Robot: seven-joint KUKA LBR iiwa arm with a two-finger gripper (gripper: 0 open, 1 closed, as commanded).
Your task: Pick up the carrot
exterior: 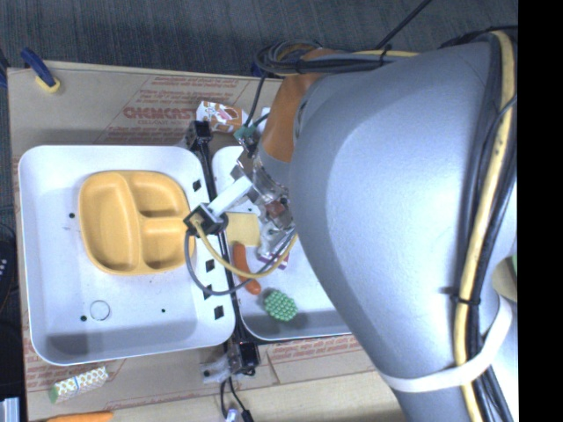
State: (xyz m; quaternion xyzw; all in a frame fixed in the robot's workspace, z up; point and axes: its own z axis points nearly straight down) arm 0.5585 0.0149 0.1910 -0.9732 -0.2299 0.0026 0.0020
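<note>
You are looking down at the grey arm sweeping in from the right and covering most of the right bin; its orange band is showing just above the wrist; the gripper is hanging low over the right bin's left part, and you cannot tell how it is set, the wrist hardware and cabling hiding it.

The carrot is lying on the bin floor just left of and slightly below the gripper, close to the divider between bins, slanting down toward the right; nothing is showing it as grasped; you are seeing it apart from the tool, resting by itself.

A green bumpy object is sitting just below the gripper, right beside the carrot's lower end; a yellow flat piece is lying immediately left of the gripper, partly under it.

Well to the left of the gripper, the left bin is carrying a yellow divided plate, upright and flat.
</note>
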